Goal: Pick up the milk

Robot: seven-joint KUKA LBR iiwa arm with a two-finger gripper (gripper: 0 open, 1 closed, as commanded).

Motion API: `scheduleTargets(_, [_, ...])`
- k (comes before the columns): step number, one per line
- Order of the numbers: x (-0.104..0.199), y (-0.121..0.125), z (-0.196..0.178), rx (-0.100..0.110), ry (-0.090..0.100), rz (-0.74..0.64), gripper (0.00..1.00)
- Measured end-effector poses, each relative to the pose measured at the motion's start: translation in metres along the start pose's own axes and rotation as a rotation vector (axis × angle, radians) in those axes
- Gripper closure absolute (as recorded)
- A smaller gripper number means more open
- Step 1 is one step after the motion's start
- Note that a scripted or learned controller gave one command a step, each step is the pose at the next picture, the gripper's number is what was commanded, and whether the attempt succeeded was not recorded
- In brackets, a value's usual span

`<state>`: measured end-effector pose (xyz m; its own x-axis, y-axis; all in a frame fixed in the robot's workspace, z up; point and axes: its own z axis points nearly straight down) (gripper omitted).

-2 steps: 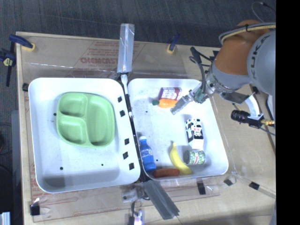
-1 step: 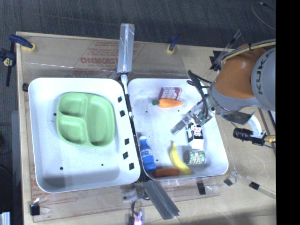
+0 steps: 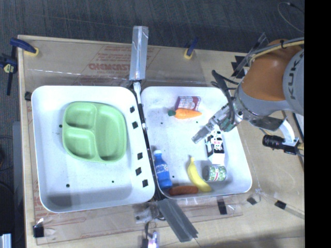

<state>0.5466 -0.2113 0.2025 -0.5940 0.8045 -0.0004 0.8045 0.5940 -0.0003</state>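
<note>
Camera view, right bin [image 3: 155, 99]: the milk [image 3: 215, 146], a small black-and-white carton, lies near the bin's right wall, with the gripper [image 3: 207, 132] just above and beside its upper end; whether the pincer is open, closed or on the carton cannot be told from this slant, and nothing shows the carton lifted. Neighbours: a green can [image 3: 214, 173] just below the carton, a banana [image 3: 196, 175] to the can's left, a red sausage-like item [image 3: 183, 190] along the front wall, a blue bottle [image 3: 162, 169] by the dividing wall, a carrot [image 3: 187, 114] and a dark red packet [image 3: 188, 103] toward the back. Risks, as judged: the carton sits close to the right wall, so a finger may strike the rim or slide off the carton's flat face; a closing grip may nudge the carton down onto the can, or catch the can instead; a tilted carton could slip out on lifting. Open room: the middle of the right bin is bare, giving space to approach from the left and to lift straight up; the right side is tight. Left bin [image 3: 41, 138]: holds a green divided plate [image 3: 95, 130], well apart from the work.
</note>
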Motion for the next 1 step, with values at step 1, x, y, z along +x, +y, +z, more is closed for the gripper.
scheduleTargets(1, [0.0092, -0.0093, 0.0493, 0.000, 0.001, -0.084, 0.00])
